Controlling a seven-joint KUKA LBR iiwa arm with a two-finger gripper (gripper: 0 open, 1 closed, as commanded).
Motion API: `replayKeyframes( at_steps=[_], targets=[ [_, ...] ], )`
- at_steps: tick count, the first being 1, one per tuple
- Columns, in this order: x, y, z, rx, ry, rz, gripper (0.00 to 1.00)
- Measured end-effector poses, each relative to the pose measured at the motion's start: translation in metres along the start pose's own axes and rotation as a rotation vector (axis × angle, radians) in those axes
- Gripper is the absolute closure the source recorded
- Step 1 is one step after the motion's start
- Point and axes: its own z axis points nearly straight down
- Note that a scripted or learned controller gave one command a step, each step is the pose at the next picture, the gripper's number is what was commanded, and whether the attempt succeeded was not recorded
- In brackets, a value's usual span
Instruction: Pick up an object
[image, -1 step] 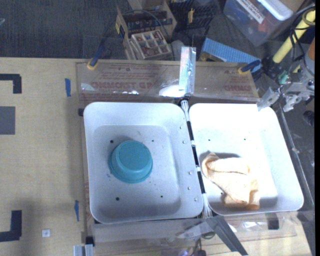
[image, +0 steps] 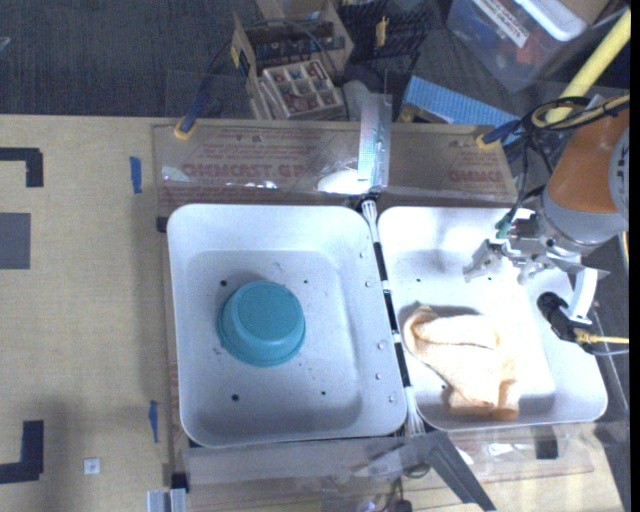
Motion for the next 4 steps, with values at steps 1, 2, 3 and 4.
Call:
replayKeyframes(
  at_steps=[1,2,3,4],
  targets=[
    [-0.016,-0.091,0.043,-0.008,0.000,-0.111,0.00],
    [-0.019,-0.089,0.034,-0.014,-0.002,-0.105,1.00],
    [-0.019,-0.089,0.034,-0.014,-0.002,-0.105,0.00],
    [0.014,-0.110,0.041,-0.014,-0.004,-0.238,0.00]
  ],
)
